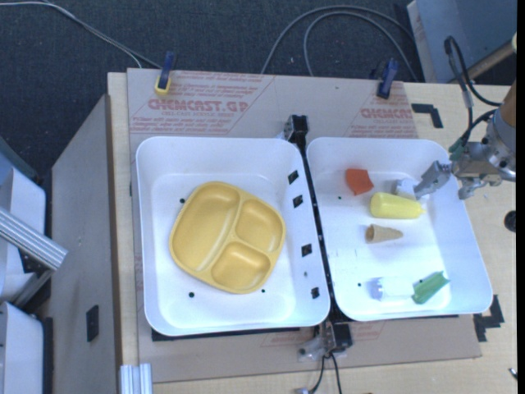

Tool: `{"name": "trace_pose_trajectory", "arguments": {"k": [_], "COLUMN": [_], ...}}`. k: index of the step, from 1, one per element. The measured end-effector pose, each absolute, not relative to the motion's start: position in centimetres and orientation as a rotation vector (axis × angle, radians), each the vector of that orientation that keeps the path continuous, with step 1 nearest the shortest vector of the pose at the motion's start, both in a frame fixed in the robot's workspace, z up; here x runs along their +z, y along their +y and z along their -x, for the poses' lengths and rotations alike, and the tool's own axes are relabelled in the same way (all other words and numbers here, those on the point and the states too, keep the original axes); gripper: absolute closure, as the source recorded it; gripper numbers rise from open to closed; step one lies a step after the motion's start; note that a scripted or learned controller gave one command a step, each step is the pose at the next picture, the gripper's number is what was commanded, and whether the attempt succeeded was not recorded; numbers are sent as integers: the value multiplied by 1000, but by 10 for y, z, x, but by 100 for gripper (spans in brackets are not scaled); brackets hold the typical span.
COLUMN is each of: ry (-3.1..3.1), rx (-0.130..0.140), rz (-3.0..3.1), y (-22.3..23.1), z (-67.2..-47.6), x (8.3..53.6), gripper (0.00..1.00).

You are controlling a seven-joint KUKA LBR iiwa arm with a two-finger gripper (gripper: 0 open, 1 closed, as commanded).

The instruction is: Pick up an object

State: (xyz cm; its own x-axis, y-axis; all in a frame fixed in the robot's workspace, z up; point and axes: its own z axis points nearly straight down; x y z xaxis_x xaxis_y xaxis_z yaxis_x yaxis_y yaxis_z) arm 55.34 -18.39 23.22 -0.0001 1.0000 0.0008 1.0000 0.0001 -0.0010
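Observation:
The right bin (459,245) holds an orange block (358,180), a yellow oblong piece (396,207), a tan cone (383,234), a green piece (430,286) and a small pale blue-white item (375,288). My gripper (449,184) hangs over the bin's upper right part, just right of the yellow piece. Its fingers (428,179) are spread apart, open, with nothing between them. A small grey-white item (404,189) lies by the left fingertip, just above the yellow piece.
The left bin (156,220) carries a yellow divided plate (228,236). A black divider with clips (305,220) runs between the bins. Blue clamps (166,71) (386,79) hold the cardboard sheet at the back. Cables loop behind the bench.

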Motion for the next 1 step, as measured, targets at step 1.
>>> {"name": "trace_pose_trajectory", "arguments": {"k": [1], "ry": [-2224], "rx": [-3], "rz": [2220], "y": [-184], "z": [-554], "x": [244], "gripper": [100]}}
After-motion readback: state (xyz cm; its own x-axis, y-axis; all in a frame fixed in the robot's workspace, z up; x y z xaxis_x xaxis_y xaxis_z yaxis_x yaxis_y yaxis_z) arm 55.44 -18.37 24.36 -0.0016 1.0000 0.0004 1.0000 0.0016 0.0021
